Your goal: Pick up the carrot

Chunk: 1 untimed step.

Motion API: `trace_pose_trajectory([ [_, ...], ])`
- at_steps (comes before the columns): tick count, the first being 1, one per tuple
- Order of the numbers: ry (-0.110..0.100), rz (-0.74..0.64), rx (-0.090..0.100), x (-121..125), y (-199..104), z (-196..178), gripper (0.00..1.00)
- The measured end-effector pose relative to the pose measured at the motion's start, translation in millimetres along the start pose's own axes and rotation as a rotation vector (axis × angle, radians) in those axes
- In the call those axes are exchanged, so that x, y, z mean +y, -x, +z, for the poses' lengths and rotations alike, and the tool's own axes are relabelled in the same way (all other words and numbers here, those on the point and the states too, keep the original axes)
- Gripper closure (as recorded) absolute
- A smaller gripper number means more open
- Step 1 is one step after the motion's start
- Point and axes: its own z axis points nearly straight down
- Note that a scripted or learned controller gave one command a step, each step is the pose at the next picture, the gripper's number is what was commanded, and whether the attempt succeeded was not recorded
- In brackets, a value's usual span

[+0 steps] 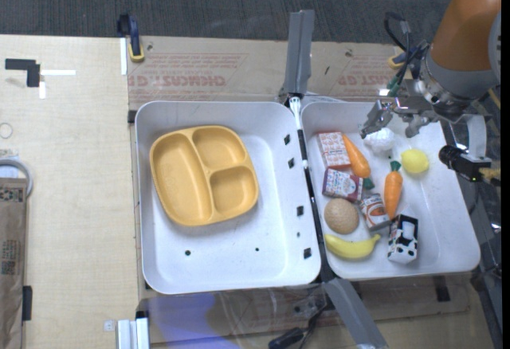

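Note:
Two orange carrots lie in the right bin [458, 216]. One carrot [356, 156] slants near the bin's middle top, beside a red packet [331, 147]. The other carrot [392, 190], with a green stub, lies upright further right. My gripper [391, 127] hovers at the bin's far edge, above and behind both carrots, over a small white object [381, 140]. Its fingers are spread open with nothing between them.
The right bin also holds a lemon [414, 161], a banana [351, 246], a brown round item [342, 216], a second red packet [339, 182], a small can [373, 210] and a cow-patterned carton [403, 241]. A yellow divided plate [205, 174] sits in the left bin [239, 264].

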Motion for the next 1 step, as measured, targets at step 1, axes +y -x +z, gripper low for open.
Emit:
trace_pose_trajectory([
  [1,0.001,0.033,0.0,-30.4,-1.9,-42.1,0.0],
])
